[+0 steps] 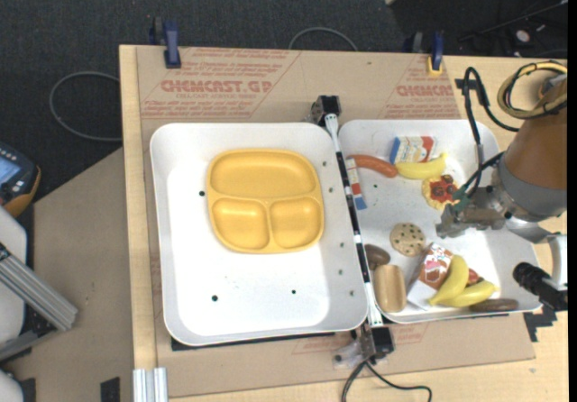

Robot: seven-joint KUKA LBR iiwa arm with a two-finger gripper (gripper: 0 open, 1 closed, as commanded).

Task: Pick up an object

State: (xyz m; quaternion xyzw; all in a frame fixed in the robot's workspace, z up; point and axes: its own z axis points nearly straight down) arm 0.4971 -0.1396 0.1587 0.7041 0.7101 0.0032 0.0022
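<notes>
Red "CHEMCAST" print on the brown board behind the bins. Yellow divided plate sits in the left bin. Right bin holds hot dog, cookie, bananas. Gripper hovers beside cookie; grip state cannot be told.

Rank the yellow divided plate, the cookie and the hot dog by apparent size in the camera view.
1. yellow divided plate, by far the largest
2. hot dog
3. cookie
The hot dog is longer but thinner than the cookie, so their areas look close; that ordering is unsure.
</notes>
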